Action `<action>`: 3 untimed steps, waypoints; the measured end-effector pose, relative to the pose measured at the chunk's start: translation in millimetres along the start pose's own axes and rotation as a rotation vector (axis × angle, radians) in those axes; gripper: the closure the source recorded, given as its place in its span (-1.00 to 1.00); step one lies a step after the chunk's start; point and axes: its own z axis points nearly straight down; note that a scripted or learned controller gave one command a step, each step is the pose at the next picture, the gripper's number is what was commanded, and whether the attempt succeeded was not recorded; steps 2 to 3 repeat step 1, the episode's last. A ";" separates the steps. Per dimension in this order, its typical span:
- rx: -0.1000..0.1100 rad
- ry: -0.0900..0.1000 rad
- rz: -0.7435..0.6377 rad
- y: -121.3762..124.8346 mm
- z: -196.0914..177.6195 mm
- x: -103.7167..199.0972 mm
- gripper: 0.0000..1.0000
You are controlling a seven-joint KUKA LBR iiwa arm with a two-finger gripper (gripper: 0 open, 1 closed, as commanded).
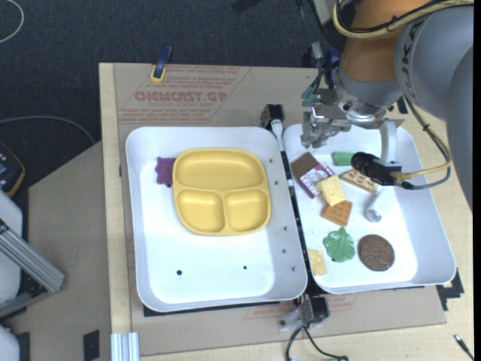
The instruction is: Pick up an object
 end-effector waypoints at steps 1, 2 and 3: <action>-0.006 -0.001 0.000 13.7 -2.6 47.1 1.00; -0.006 -0.001 0.000 13.7 -2.6 47.1 1.00; -0.006 -0.001 0.000 13.7 -2.6 47.1 1.00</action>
